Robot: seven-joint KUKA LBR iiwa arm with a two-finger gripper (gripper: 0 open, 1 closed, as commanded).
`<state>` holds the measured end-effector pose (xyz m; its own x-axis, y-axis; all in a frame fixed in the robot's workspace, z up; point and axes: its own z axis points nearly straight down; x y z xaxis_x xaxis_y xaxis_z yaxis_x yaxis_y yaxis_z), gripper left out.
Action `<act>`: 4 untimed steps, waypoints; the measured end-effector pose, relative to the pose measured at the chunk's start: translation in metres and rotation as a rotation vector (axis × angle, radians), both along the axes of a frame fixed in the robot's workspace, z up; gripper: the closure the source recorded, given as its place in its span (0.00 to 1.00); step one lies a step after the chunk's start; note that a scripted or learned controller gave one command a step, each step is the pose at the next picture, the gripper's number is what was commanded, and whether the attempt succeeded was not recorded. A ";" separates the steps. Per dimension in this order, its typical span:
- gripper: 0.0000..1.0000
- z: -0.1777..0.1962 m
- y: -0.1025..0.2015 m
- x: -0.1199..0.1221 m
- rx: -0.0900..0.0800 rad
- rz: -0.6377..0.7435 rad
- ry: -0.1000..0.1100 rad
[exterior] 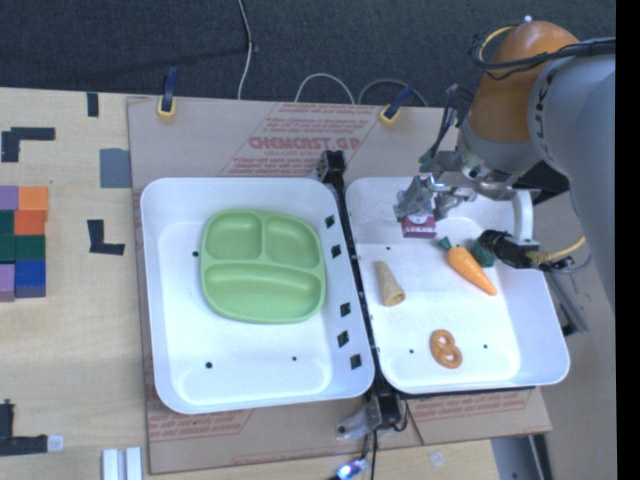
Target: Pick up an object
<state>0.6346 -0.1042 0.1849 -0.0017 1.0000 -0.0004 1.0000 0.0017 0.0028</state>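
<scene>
Light wooden bench (70,368) bearing a brown cardboard sheet (290,133) with red print

Two shallow white plastic bins sit side by side on the sheet, left bin (170,368) and right bin (530,358) touching; coloured square blocks (22,243) are stacked at the bench's left edge; black flat pieces (100,238) lie nearby.

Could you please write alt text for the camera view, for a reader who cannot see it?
The arm's gripper is low in the right bin, just above a small purple item; a carrot, a cone and a pretzel also lie there. The left bin holds a green divided plate.
</scene>
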 end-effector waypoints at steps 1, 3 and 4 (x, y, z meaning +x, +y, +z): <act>1.00 0.064 0.001 0.004 -0.001 0.000 -0.003; 1.00 0.042 0.101 -0.021 0.002 0.004 0.007; 1.00 0.048 0.158 -0.044 0.002 0.006 0.006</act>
